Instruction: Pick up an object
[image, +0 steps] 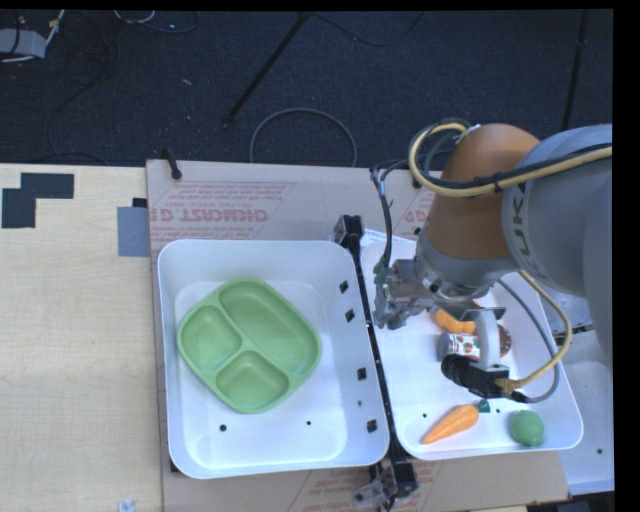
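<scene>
Behind pale bench (70, 350), dark carpet (150, 80); cardboard (250, 205) under white bins (166, 350); tool (388, 308) over one.

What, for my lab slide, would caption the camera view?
Arm above one bin with carrot and green ball; green plate in other bin.

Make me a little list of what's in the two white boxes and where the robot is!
left bin: one green plate with three sections
right bin: orange carrot, green lump, small orange piece
carrot and lump: along the bin's near edge, apart from each other
orange piece: partly hidden under the robot
gripper: over the right bin's left side, by the wall between the bins
holding anything: cannot tell
</scene>
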